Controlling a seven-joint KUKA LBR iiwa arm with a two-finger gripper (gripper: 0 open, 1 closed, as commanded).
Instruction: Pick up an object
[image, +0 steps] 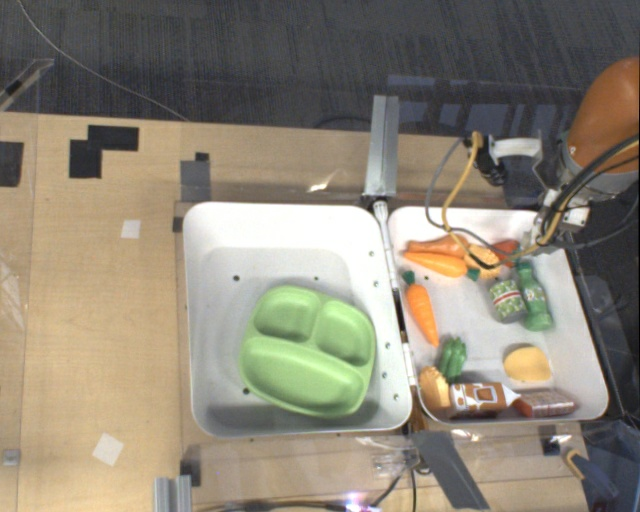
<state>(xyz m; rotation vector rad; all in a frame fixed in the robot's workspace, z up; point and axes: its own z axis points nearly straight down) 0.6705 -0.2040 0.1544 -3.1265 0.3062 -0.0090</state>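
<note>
The arm hangs over the right bin's far right corner; I cannot tell how its jaws stand. In that bin lie carrots, a green bottle, a can and a brown bottle. A green tray sits in the left bin.

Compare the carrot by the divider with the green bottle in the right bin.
The carrot is orange and tapers to a point; the green bottle is green with a narrow neck. The carrot lies at the bin's left wall, the bottle near its right side. Both lie flat, roughly lengthwise.
</note>
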